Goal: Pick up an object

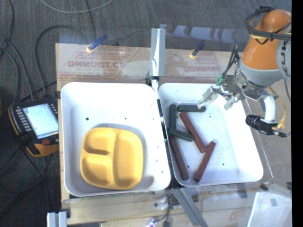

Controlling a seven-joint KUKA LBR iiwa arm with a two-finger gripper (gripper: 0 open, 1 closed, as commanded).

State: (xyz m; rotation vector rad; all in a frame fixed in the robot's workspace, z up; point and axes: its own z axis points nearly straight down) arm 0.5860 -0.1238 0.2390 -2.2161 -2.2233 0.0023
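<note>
Claw (218, 98) open above right bin (246, 141), brown sticks (193, 132) lying diagonally

Right bin (246, 141) holds a cluster of flat bars on its left half. Dark green bar (188, 109) lies horizontal near the top, another green bar (171, 119) runs down from its left end, a third green piece (181, 135) sits slanted below. Brown bar (192, 132) diagonal mid-bin; second brown bar (204, 161) tilted lower right; third brown bar (179, 159) along the bin's left wall. Yellow sectioned tray (112, 157) lies flat in left bin (75, 103).
</note>
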